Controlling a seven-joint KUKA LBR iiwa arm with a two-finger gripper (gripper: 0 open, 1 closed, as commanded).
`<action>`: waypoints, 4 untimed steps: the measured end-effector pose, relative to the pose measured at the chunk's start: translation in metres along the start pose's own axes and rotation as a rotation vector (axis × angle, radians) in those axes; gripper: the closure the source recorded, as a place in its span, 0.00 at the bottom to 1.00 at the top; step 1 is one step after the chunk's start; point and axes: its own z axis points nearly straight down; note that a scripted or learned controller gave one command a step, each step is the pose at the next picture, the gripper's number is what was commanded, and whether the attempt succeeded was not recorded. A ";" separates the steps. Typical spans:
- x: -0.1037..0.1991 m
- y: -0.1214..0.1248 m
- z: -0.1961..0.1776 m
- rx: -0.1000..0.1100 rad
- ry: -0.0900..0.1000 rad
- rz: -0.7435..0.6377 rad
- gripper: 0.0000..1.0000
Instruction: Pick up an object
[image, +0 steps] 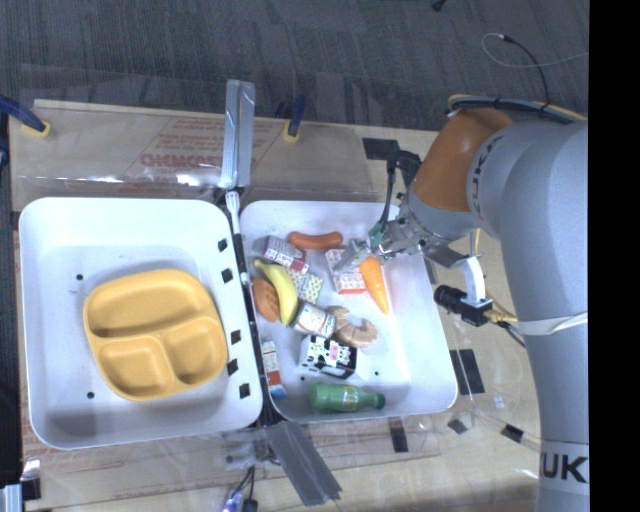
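banana (280, 288) in right bin (425, 375)

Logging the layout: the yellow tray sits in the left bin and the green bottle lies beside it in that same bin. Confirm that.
Not quite. The camera view shows the green bottle lying in the right bin; the yellow tray does sit in the left bin.

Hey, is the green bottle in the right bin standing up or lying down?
Lying down. The green bottle rests on its side along the right bin's near wall, cap pointing right.
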 end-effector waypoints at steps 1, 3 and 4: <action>0.051 0.036 -0.101 0.006 0.002 -0.002 1.00; 0.006 -0.002 -0.022 0.008 0.004 -0.203 0.00; 0.004 -0.024 0.005 -0.011 -0.008 -0.189 0.00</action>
